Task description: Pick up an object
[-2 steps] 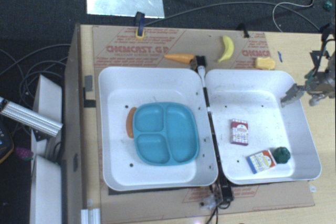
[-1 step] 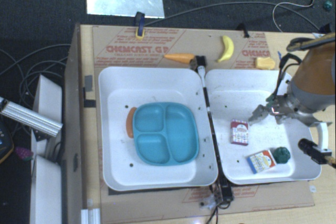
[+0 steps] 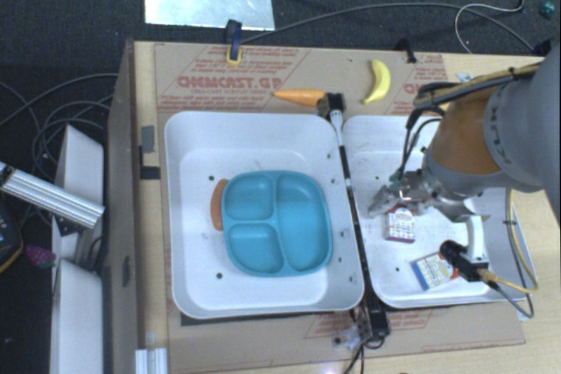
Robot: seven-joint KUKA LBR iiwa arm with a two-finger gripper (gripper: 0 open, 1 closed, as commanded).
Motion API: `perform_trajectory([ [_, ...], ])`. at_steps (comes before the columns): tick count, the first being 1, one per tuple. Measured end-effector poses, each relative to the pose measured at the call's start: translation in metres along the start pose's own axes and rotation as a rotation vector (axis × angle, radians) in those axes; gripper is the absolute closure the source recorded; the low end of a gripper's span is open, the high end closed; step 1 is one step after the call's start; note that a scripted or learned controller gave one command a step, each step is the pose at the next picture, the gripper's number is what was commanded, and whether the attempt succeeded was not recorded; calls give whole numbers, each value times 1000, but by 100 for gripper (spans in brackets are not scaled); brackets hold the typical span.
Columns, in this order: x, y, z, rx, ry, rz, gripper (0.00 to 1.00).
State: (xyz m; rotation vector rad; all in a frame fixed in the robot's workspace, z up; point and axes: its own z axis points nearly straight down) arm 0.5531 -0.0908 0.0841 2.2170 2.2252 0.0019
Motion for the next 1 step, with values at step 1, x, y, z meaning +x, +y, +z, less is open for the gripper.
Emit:
perform_trajectory([
  [1,-1,0,-10,-1,-1,0,100],
])
